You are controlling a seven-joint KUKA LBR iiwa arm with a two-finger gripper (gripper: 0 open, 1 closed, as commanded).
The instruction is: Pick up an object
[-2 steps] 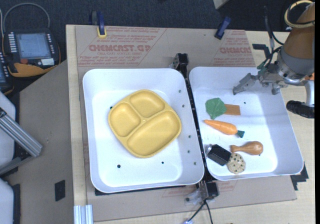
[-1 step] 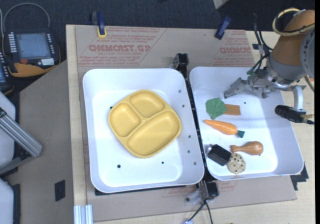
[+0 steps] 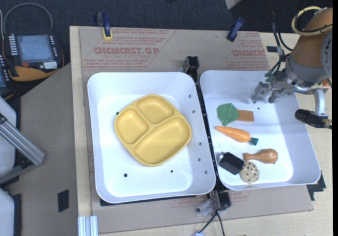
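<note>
My gripper (image 3: 266, 94) hovers over the far right part of the right bin (image 3: 301, 177), its two fingers spread open with nothing between them. Below and left of it lie a green leaf (image 3: 227, 113) with a tan piece (image 3: 245, 116) beside it. An orange carrot (image 3: 233, 133) lies in front of those. Toward the bin's front are a brown drumstick (image 3: 262, 156), a speckled cookie (image 3: 249, 172) and a small black block (image 3: 231, 163). None of these touch the gripper.
The left bin (image 3: 105, 177) holds a yellow divided plate (image 3: 152, 130). A ridge where the two bins meet runs between them. The arm enters from the right, over the right bin's far right corner.
</note>
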